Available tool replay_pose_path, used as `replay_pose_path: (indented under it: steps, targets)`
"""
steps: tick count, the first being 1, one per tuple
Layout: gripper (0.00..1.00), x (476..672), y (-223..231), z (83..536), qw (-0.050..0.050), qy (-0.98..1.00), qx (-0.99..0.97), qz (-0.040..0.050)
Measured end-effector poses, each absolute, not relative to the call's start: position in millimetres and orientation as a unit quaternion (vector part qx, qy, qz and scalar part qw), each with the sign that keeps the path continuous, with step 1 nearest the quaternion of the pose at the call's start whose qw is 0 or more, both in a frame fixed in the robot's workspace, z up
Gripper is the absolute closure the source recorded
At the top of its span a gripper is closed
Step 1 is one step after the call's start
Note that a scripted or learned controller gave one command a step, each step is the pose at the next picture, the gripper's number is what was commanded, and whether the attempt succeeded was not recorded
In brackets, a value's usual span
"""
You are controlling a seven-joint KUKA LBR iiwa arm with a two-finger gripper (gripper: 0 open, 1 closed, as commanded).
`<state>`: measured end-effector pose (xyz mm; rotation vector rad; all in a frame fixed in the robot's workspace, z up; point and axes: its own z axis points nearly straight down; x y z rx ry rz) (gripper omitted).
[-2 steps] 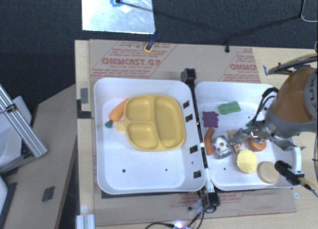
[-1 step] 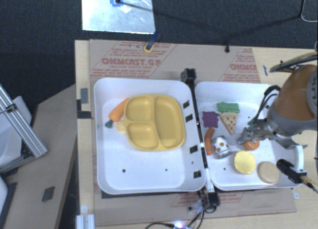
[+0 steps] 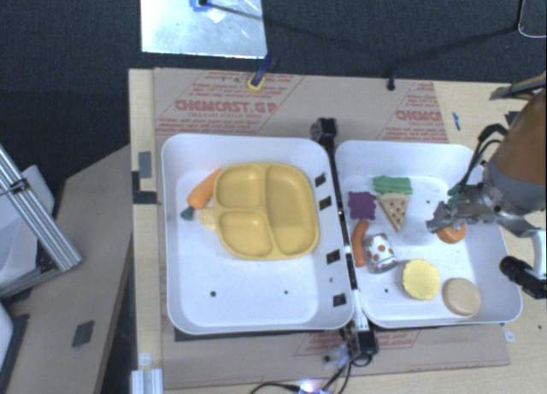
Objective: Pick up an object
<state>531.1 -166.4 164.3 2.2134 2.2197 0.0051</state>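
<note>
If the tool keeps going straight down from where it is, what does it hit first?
Most likely the orange piece directly under the tool near the right bin's right side. Depth is unclear from this slanted view; it may already be touching it.

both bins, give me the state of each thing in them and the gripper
yellow tray: flat in left bin, compartments bare
carrot: lying against the tray's left rim
purple piece: flat in right bin
pizza slice: flat, point down
green piece: flat
yellow disc: flat
tan disc: flat
orange piece: under the gripper
gripper: low over the orange piece
</note>
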Motion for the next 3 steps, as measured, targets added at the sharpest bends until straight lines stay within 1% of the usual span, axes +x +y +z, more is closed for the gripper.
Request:
replay_pose_path:
  steps: [1,2,3]
  targets:
    - [1.0,532.9,-166.9,218.5,0.003,0.709,0.706,0.0019]
    - [1.0,542.5,-117.5,230.0,0.001,0.71,0.704,0.0021]
    - [1.0,565.7,-67.9,228.5,0.001,0.711,0.703,0.0019]
